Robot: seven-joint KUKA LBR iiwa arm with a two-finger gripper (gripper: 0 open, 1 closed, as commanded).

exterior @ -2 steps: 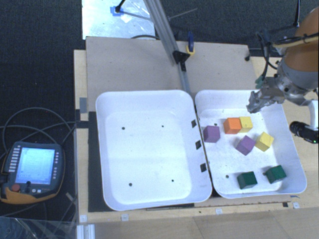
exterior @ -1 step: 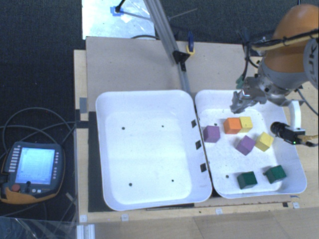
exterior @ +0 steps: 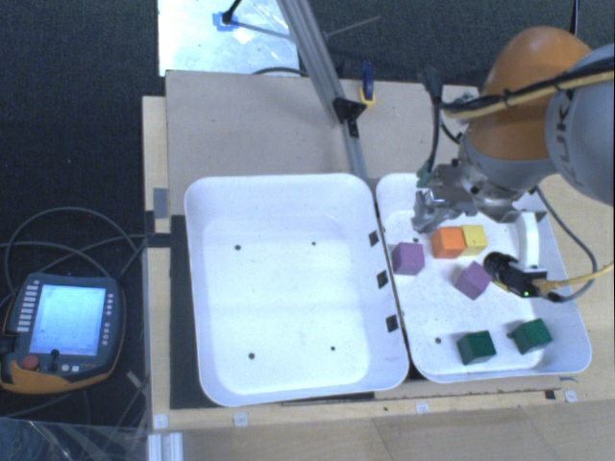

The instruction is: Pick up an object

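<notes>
Two bins: you see them side by side on the tan surface (exterior: pixel 250 123), dark carpet around.
Right bin (exterior: pixel 567 353): holds all blocks.
Orange block (exterior: pixel 448 243): a small cube touching the yellow block (exterior: pixel 475 236).
Claw (exterior: pixel 430 215): just left of the orange block; you cannot tell its opening.

Left bin (exterior: pixel 207 286): bare floor across its whole width; open from above
Right bin (exterior: pixel 567 358): crowded; orange cube (exterior: pixel 448 243) and yellow cube (exterior: pixel 475 236) touching, just beside the gripper (exterior: pixel 430 216)
Purple cubes: one (exterior: pixel 408 257) near the left wall; the other (exterior: pixel 473 280) mid-bin, a gap between them
Green cubes: (exterior: pixel 475 347) and (exterior: pixel 530 335) near the near rim, slightly apart
Near left of right bin: free floor
Far side: slanted pole (exterior: pixel 317 56) crosses above the bench; arm (exterior: pixel 538 104) overhangs the far right
</notes>
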